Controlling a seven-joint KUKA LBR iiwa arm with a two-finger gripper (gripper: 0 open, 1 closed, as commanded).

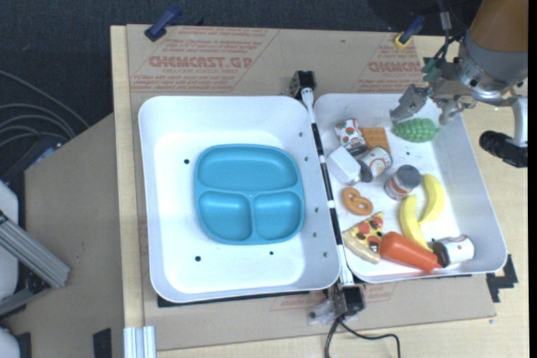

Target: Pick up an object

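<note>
- The gripper (pixel 425 106) hung over the right bin's (pixel 485 205) far end, just above a green bumpy object (pixel 416 129).
- A banana (pixel 422 206), carrot (pixel 409 251), pretzel (pixel 357 200) and pizza slice (pixel 365 234) lay nearer.
- A blue divided plate (pixel 248 192) sat in the left bin (pixel 164 180).

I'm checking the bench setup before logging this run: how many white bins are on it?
2. The left bin holds a blue divided plate; the right bin holds the toy food, with the gripper above its far end.

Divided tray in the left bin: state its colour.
Light blue tray, best seen in the camera view.
</note>
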